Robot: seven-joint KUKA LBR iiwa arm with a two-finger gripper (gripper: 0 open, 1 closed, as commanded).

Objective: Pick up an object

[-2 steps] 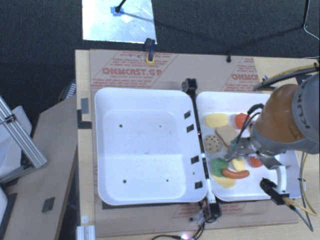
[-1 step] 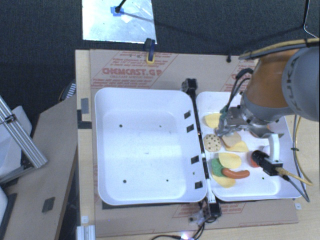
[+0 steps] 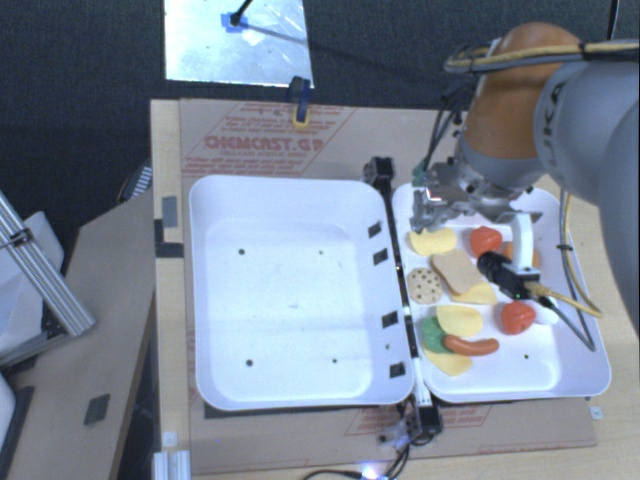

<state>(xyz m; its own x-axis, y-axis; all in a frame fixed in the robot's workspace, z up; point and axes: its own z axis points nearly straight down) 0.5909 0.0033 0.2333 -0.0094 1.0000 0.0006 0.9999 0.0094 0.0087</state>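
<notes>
Pincer (image 3: 432,208) sits low over the rear left corner of the right bin (image 3: 580,373), just above a yellow piece (image 3: 432,240); whether it is open or closed cannot be told. Toy foods crowd that bin: cookie (image 3: 424,286), sausage (image 3: 470,346), tomato (image 3: 518,317).

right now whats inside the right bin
The right bin holds toy food: a cookie, bread slice, sausage, tomatoes and yellow pieces. The gripper covers its far corner.
</notes>
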